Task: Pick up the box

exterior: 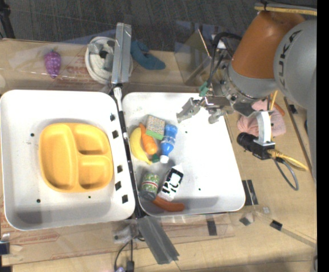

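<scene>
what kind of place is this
Most likely a robot lab's pick-and-place bench: a KUKA arm reaches over two white bins, one with a yellow tray, the other with toy food and a small box.

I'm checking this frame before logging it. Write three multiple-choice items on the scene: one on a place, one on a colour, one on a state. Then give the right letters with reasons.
1. Where does the box lie?
A. In the left bin, on the tray
B. In the right bin, near its left wall
C. On the bench outside the bins

2. What colour is the divided tray in the left bin?
A. Yellow
B. Blue
C. Red

3. How does the gripper stand to the box?
A. Shut on it
B. Pressing on its top
C. Apart from it, to its upper right

Answers: 1 B, since the box sits in the right bin just above the banana. 2 A, the tray is plainly yellow. 3 C, bare white floor shows between the fingers and the box.
</scene>
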Controlling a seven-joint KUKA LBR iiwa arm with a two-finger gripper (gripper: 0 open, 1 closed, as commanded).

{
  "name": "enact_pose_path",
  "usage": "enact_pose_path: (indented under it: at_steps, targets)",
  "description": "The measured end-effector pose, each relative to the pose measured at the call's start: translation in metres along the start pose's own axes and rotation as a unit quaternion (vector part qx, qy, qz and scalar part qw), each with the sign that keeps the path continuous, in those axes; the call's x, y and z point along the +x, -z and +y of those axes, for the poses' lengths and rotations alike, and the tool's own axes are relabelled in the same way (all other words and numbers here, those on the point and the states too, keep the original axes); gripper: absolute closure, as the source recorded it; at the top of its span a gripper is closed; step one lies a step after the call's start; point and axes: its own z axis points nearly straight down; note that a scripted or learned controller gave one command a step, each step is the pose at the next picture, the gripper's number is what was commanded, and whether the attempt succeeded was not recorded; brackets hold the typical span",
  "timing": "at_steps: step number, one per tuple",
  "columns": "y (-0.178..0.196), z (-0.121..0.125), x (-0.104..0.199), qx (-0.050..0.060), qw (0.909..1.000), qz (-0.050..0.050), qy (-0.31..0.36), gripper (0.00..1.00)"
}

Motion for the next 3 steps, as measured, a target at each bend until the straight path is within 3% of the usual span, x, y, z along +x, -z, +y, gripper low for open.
enact_pose_path:
  at_steps: [1,2,3]
  targets:
    - [-0.134,0.027,0.025,0.001,0.9998,0.0,-0.021,0.0]
    - [-0.177,0.08,0.042,0.0,0.9785,0.0,-0.206,0.0]
    - [-0.167,0.08,0.044,0.002,0.9795,0.0,-0.201,1.0]
